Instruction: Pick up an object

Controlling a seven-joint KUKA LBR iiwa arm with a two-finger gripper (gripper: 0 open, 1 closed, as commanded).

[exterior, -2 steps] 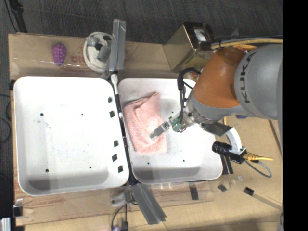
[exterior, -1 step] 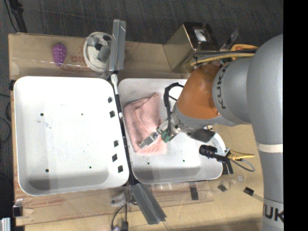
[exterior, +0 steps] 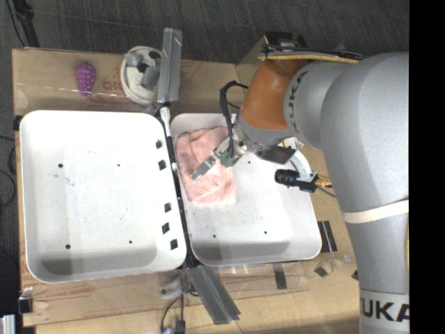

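- One object to lift: a pink cloth [exterior: 204,165], crumpled, lying flat in the right bin [exterior: 278,221], against the divider [exterior: 170,186] side and toward the far wall.
- Nothing lifted yet, judging by the cloth's spread on the bin floor.
- Reaching in from the side away from the divider, the arm [exterior: 313,110], grey with an orange band, wrist tilted down over the cloth.
- At or just above the cloth's middle, the gripper [exterior: 208,165]; fingers slim and close together, pointing toward the divider.
- Cannot tell whether shut on fabric or merely resting on it; no fold of cloth clearly seen between the fingers.
- Across the divider, the left bin [exterior: 90,193].
- Beyond the far rim of the left bin, a purple item [exterior: 85,77] and a white roll [exterior: 141,74], well apart from the cloth.
- Left to do, by this reckoning: secure a pinch of fabric, then raise it free of the bin floor.
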